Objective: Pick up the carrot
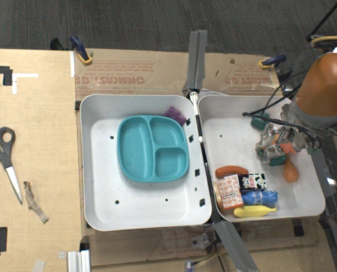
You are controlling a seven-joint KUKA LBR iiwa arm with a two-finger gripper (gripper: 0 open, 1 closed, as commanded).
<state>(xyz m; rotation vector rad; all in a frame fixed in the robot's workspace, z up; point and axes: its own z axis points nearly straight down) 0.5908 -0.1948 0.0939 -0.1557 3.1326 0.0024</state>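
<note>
Gripper [272, 147] sits low in the right bin [231, 130], its metal and teal parts bunched together so that the spread of the jaws cannot be told from this angle. Just to its right and slightly nearer the camera lies the carrot [290, 169] — an orange piece with its upper end close against the gripper's teal tip, though whether they touch is unclear. Nothing is plainly seen between the jaws.

Farther out, down and to the left of the gripper, a reddish sausage [231, 171] lies on the bin floor, with a small printed box [228, 191] below it, a black-and-white carton [252, 181] beside that, a blue packet [260, 198] and a yellow banana [254, 211] along the near wall.

Well to the gripper's left, in the left bin [100, 203], rests a teal divided plate [154, 148] — a purple item [176, 115] just beyond its far edge. On the bench far left lie scissors [5, 157].
</note>
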